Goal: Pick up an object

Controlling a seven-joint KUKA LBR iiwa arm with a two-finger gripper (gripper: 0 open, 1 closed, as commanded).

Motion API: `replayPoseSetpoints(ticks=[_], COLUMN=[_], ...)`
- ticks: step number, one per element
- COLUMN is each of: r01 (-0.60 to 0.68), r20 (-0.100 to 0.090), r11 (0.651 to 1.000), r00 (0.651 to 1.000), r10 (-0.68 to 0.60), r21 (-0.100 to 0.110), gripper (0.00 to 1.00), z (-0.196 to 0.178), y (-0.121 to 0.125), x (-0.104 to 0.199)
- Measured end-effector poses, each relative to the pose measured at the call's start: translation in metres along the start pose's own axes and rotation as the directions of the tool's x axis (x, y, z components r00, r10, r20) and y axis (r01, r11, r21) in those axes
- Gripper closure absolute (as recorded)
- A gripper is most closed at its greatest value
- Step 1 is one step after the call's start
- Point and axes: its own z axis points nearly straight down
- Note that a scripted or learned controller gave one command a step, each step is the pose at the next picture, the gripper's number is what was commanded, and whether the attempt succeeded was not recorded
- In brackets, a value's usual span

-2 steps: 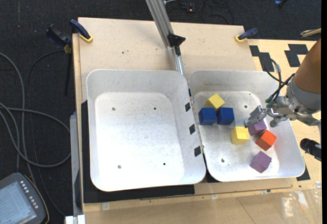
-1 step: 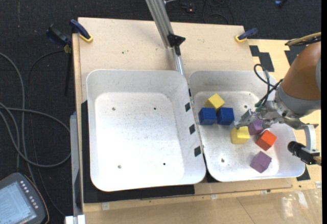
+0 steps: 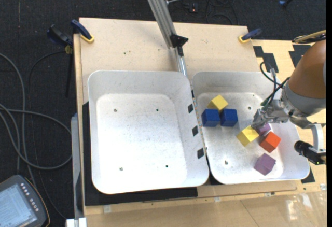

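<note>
I see the end effector (image 3: 262, 122) low in the right bin (image 3: 244, 80), directly over a small purple block (image 3: 264, 129) wedged between the yellow cube (image 3: 247, 136) and orange cube (image 3: 270, 141); how far it is open I cannot tell.

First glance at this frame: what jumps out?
The bright blocks clustered in the right bin: two blue cubes, a yellow block behind them, an orange cube and a purple cube nearer the front. The gripper sits low among them, beside another yellow block.
</note>
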Motion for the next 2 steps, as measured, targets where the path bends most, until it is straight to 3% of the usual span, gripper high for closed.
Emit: replayPoseSetpoints(ticks=[2], r01=[0.002], r20=[-0.001], r11=[1.000], r00=[1.000], r10=[-0.002], r21=[0.006], gripper=[1.00], z=[-0.078], y=[-0.001], x=[-0.007])
